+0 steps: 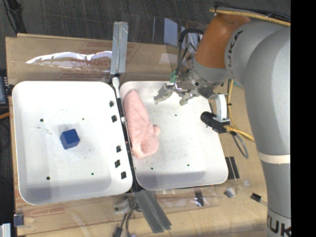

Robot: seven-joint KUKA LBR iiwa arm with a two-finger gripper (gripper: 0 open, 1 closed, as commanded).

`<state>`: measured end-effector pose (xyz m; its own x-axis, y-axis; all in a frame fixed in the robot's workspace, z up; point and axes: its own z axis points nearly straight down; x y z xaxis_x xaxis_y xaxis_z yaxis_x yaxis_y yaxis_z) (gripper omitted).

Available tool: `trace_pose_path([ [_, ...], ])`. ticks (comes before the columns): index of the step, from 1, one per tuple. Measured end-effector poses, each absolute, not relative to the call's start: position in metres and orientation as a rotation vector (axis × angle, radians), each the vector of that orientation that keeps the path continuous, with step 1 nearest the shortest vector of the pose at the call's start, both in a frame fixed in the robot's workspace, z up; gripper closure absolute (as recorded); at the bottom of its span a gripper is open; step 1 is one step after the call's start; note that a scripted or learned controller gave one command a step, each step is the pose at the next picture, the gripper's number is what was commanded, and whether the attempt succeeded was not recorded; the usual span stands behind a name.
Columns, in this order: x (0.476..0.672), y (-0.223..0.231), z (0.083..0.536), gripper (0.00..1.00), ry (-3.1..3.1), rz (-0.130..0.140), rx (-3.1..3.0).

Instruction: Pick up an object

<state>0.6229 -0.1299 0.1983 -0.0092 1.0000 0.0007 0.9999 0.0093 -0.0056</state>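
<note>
A pink cloth (139, 125) lies crumpled along the left side of the right bin (197, 167), stretched from the far wall toward the middle. A small blue cube (70, 138) sits in the left bin (29, 181). My gripper (173, 97) hangs over the far part of the right bin, to the right of the cloth's top end and apart from it. Its two grey fingers (161, 96) are spread, with nothing between them.
A metal divider post (118, 53) stands upright behind the seam between the bins. Black clips (118, 149) line that seam. A black and yellow cable fitting (216, 122) hangs at the right bin's right rim. Brown cardboard (64, 58) with a plastic strip lies behind.
</note>
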Motion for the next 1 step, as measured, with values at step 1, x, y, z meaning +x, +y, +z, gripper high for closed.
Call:
trace_pose_path([
  [1,0.6079,-0.1245,0.0945,0.0,-2.456,-0.001,-1.959],
])
